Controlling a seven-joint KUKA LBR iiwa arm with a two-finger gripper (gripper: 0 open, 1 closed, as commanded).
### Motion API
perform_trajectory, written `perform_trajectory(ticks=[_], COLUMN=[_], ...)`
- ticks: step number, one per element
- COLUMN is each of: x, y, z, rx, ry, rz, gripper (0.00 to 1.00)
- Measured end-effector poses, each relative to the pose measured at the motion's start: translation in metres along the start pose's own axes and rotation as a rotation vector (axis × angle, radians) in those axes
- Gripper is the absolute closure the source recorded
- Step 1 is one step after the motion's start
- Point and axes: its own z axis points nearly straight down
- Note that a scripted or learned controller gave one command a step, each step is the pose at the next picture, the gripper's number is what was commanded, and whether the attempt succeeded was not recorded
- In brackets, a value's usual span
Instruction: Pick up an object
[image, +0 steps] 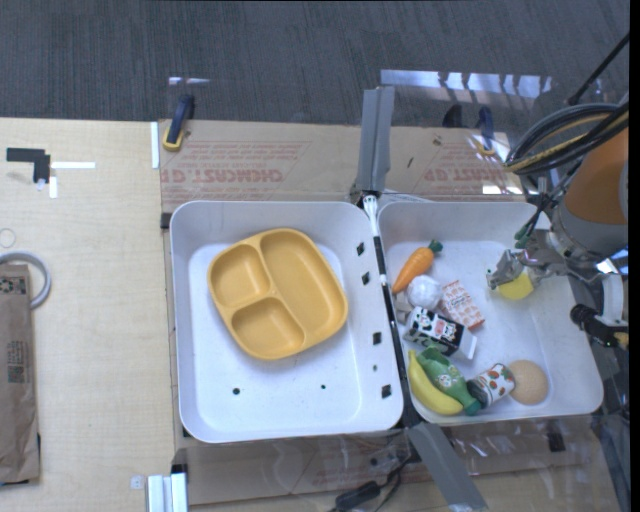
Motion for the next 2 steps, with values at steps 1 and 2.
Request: perform_trajectory(ticks=[1, 2], x=[0.055, 0.07], y=[0.021, 0.028], z=[-0.098, -0.014], rx=[-0.002, 0.001], ry=[-0.003, -0.003], rz=[-0.078, 0.025], gripper=[1.0, 1.0])
